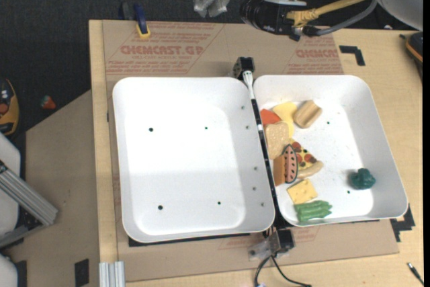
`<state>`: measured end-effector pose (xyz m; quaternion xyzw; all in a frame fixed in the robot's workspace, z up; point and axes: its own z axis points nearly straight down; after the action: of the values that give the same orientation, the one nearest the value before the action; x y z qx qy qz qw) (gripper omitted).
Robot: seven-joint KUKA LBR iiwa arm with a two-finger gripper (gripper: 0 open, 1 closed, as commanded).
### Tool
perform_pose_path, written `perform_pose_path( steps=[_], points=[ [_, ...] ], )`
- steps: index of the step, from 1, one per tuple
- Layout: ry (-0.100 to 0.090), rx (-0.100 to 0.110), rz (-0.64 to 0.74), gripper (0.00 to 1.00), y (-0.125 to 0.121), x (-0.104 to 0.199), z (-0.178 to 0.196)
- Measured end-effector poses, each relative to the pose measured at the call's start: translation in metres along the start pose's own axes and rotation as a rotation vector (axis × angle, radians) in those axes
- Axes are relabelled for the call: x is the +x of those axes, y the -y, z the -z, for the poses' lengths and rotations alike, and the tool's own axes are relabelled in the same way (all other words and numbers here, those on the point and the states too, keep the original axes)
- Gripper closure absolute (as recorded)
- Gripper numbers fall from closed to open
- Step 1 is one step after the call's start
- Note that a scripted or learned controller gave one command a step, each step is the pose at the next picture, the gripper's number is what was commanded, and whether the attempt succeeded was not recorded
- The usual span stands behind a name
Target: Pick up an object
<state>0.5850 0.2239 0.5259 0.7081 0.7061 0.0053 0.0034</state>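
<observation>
Left bin [134, 144]: white, shallow, showing bare floor with small dark holes. It touches the right bin [376, 138] along a black seam down the middle of the bench.

Gripper [212, 2]: at the far edge of the scene, above the dark floor beyond the cardboard sheet [80, 144], well apart from both bins. Its fingers [203, 5] hang downward close together, with nothing between them; whether they are fully closed cannot be told.

Right bin, contents grouped along its left side: a red piece [270, 117] at the seam, a yellow wedge [285, 110] just beside it, a tan bread roll [307, 113] further right. Nearer lie a pale bread slice [277, 138], a hot dog [289, 164] touching a pizza slice [307, 161], then a yellow cheese block [302, 191] and a green pea pod [313, 210] at the near wall.

A dark green broccoli piece [363, 179] sits alone near the right wall.
</observation>
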Motion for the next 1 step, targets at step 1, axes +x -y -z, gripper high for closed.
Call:
perform_pose_path(
  steps=[1],
  points=[
    [0.010, 0.032, 0.002, 1.00, 0.0337, -0.0006, -0.1841]
  ],
)
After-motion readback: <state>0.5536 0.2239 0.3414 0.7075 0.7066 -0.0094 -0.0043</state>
